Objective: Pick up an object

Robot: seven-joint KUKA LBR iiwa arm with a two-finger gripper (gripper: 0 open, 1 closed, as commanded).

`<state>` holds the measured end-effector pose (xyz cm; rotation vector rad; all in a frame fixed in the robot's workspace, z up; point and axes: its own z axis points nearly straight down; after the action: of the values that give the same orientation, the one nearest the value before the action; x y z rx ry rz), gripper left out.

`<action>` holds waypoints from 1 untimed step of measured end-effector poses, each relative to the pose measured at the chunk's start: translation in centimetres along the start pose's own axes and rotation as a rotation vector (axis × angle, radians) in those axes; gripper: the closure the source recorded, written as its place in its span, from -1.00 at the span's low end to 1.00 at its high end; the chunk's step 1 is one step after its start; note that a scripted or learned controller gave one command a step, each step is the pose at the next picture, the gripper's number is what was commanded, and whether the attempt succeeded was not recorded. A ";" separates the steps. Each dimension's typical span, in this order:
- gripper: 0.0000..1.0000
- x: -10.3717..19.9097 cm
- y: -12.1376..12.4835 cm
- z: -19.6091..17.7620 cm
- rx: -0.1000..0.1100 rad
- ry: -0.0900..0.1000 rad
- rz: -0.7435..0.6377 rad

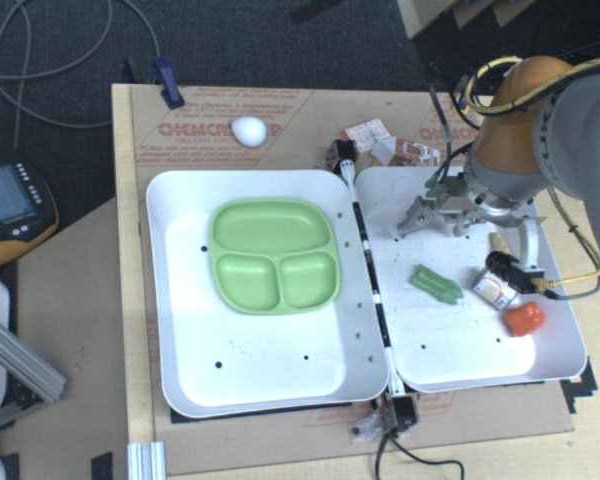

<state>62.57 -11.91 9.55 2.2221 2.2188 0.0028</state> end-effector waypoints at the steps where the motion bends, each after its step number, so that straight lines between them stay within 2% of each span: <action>1: -1.00 -0.4 -4.8 1.1 0.004 0.000 0.000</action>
<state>57.81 -12.27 8.41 2.2242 2.2216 -0.0016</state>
